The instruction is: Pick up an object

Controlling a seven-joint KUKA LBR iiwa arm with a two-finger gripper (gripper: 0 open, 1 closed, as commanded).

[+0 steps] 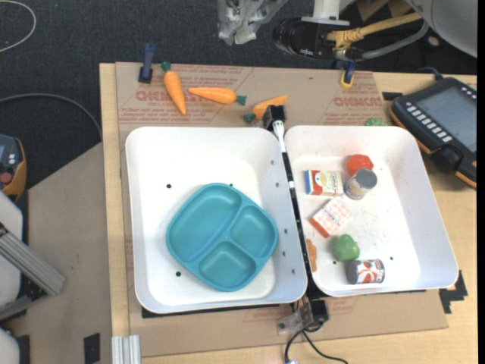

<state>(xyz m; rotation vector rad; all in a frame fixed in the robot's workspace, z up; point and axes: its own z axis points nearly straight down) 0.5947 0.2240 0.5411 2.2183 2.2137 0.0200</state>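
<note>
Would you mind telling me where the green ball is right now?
The green ball lies in the right bin, near its front edge, just above the lying can and below the small carton.

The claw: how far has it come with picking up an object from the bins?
Nothing looks done yet. The claw hangs above the far edge of the bench, outside both bins, with nothing between its fingers. The right bin has cans, small boxes and a green ball lying in it; the blue tray sits in the left bin. Reaching, grasping and lifting all remain.

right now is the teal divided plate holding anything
Empty: all three compartments of the teal divided plastic plate in the left white bin show bare.
</note>
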